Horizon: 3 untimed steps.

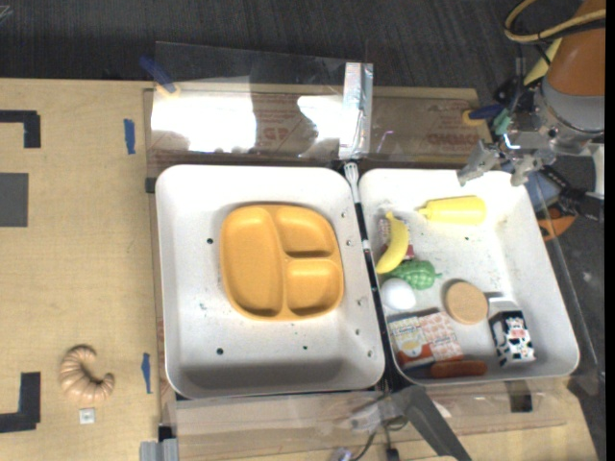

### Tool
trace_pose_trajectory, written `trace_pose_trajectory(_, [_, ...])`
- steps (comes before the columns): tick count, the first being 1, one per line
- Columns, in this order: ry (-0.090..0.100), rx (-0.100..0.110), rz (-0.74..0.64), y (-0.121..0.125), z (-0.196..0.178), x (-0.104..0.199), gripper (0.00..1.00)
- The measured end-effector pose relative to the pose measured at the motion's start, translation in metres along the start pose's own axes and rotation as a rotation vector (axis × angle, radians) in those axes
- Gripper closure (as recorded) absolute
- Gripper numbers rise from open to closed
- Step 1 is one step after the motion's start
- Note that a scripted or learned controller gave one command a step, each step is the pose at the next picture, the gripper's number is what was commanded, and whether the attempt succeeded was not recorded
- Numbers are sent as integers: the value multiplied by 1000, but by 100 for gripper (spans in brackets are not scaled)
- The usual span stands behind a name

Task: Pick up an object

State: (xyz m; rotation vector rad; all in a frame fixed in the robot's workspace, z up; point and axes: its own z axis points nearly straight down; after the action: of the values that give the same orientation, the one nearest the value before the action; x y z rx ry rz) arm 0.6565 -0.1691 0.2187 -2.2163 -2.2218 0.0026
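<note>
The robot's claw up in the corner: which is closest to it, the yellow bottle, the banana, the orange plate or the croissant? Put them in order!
From the gripper, in the camera view:
1. Yellow bottle, top of the right bin, just below the gripper.
2. Banana, left edge of the right bin.
3. Orange plate, middle of the left bin.
4. Croissant, out on the bench, far left.

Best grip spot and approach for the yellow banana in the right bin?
Take the curved yellow banana at mid-length, fingers across its narrow width, from straight above. It lies flat against the right white bin's left wall, with a green toy at its lower end, so a side approach looks blocked.
</note>
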Motion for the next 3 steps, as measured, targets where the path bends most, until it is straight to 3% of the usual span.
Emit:
trace_pose_trajectory(1, [1,9,260,-18,126,2,0])
trace_pose_trajectory(2, [-6,15,-7,-6,131,40,0])
trace_pose_trajectory(3, [-1,-11,-3,5,31,87,0])
